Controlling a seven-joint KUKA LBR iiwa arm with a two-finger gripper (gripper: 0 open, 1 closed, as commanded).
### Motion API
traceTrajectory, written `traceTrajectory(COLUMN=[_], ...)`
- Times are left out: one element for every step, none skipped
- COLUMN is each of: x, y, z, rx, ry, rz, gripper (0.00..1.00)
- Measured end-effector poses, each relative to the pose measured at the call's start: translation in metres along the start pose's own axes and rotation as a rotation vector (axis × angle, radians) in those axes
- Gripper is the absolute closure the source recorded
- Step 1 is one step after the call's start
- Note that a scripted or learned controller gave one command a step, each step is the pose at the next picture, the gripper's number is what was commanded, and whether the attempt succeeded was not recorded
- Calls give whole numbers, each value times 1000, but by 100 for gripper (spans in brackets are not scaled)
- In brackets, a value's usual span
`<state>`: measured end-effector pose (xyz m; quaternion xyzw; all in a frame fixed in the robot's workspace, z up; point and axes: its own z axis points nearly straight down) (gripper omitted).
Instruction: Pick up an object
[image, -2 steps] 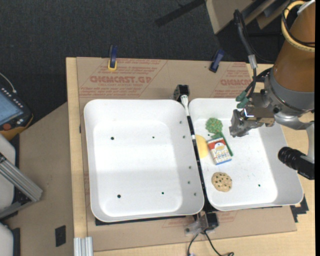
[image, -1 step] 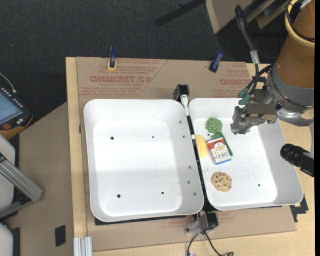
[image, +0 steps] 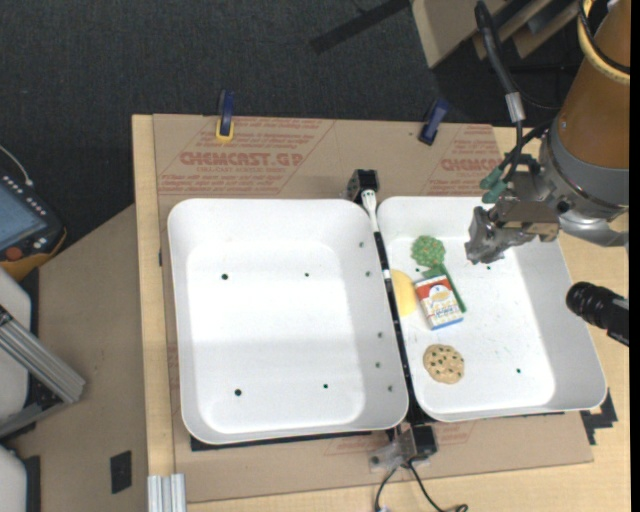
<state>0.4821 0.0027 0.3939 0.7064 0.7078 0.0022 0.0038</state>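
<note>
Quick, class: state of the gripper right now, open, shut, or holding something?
Gripper: cannot be told; it hangs over the right bin, beside the broccoli.

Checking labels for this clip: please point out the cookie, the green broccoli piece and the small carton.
cookie (image: 443, 363), camera view, centre of its top face.
green broccoli piece (image: 429, 250), camera view, middle of the floret.
small carton (image: 439, 301), camera view, centre of its printed face.

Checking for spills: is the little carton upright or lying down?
Lying down: the carton rests flat, printed face up, on the right bin's floor.
</note>
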Motion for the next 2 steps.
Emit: traceTrajectory(x=[0, 0], y=[1, 2], z=[-10, -20], rx=[-3, -5], ry=[-1, -2], rz=[0, 0], gripper=[100, 100])
